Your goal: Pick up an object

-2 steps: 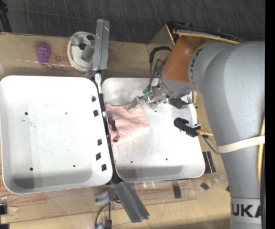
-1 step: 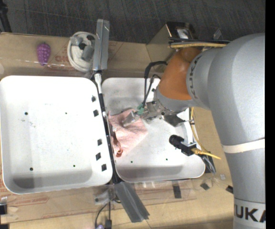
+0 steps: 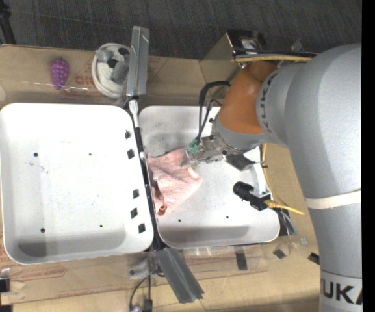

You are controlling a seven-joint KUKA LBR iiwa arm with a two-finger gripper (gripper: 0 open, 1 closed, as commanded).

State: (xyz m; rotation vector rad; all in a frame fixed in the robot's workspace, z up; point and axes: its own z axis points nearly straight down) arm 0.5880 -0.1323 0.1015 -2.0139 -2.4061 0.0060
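A purple grape bunch [image 3: 59, 72] and a white rope coil [image 3: 110, 69] are lying on the cardboard [image 3: 25, 64] behind the bins.

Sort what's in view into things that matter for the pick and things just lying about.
For the job:
- gripper, down in the right bin
- pink cloth, lying by that bin's left wall

Lying about:
- left bin
- purple object on the bench
- white cord coil

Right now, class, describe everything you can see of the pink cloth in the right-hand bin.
The pink cloth is a soft, crumpled fabric, pale pink with a darker reddish strip along its lower left edge. It lies flat and bunched on the floor of the right bin, pressed against the divider beside the left bin. The gripper sits at its upper right corner, apparently touching it.
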